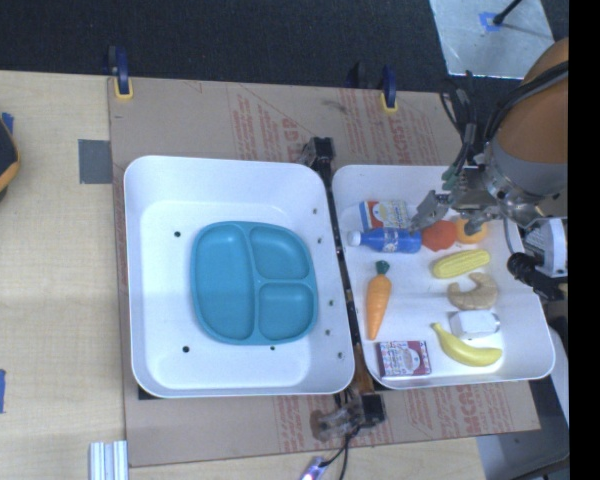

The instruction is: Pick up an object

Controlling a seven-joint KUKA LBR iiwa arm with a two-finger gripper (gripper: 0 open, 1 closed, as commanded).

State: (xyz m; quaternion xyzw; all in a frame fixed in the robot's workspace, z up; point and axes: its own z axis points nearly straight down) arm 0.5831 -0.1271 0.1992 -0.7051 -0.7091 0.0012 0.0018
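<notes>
Probably aimed at the red tomato [440, 236], lying towards the far side of the right bin [540, 368], just beneath the gripper [448, 204]. Impossible to tell whether released or clenched: too dark, too crowded by wrist parts. No sign of anything held.

Looks like a hollow plastic toy: light, stiff enough, smooth and round, so prone to squirt out sideways under an off-centre pinch. Best taken across the widest part, from straight above, closing gently. Not fragile, by the look of it.

Crowded all round, though. Close on the left, perhaps touching, a blue bottle [390, 240] lying on its side, white cap pointing towards the left bin [140, 268]. Just behind that, a small red-and-white carton [384, 213]. Pressed close on the right, an orange piece [473, 231], partly hidden by the arm, shape unclear. Just in front, an ear of corn [460, 263]. Nearer still, and clear of the grasp, a beige croissant [473, 291], a white block [475, 322] and a banana [467, 347]. Off to the left, a carrot [378, 304]; at the near edge, a flat red packet [403, 358].

Little room, then, for a pinch running left to right. Better lined up far to near, though tight on the corn side too. Some risk of nudging the bottle, likely to roll. Well apart, in the left bin, a blue divided plate [255, 281], no hindrance.
</notes>
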